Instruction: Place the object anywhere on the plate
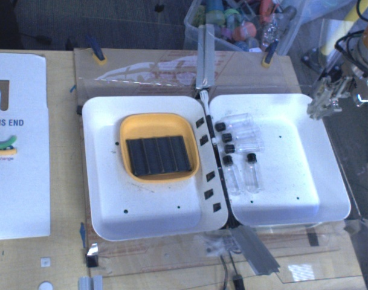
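The worktop (63,255) runs along the near edge, with strips of grey tape (256,255) stuck at the front of the two white bins. The left bin (105,210) carries a yellow plate (129,128) with a dark ribbed slab (158,156) lying flat across its middle. The right bin (304,180) holds a cluster of clear vials (239,153) with black caps, lying near its left wall, just beside the divider. The tool (324,101) hangs over the right bin's far right corner, well apart from the vials; whether it is released or clenched cannot be told, and nothing shows between its tips. By my reading, the pick has not yet begun: the next move calls for crossing left to the vials, descending over one, and gripping it before carrying it across the divider to the plate.
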Controlling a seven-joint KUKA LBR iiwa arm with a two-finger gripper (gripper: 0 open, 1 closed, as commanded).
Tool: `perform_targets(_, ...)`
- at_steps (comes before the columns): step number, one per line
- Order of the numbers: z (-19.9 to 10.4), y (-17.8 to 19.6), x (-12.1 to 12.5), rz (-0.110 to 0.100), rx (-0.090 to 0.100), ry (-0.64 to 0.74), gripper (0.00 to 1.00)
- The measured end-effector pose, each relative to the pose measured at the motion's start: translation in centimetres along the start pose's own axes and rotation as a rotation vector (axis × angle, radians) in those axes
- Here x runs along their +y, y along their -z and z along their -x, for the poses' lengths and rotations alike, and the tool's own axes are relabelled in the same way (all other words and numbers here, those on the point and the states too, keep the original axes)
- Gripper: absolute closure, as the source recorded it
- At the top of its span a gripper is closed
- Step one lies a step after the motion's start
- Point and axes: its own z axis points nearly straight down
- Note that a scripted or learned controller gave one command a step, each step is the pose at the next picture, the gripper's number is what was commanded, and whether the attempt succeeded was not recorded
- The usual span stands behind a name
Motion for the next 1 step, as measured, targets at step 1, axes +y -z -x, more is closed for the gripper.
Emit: perform_targets(1,1.12,1.19,-0.35,0.000,-0.001,0.239,1.00)
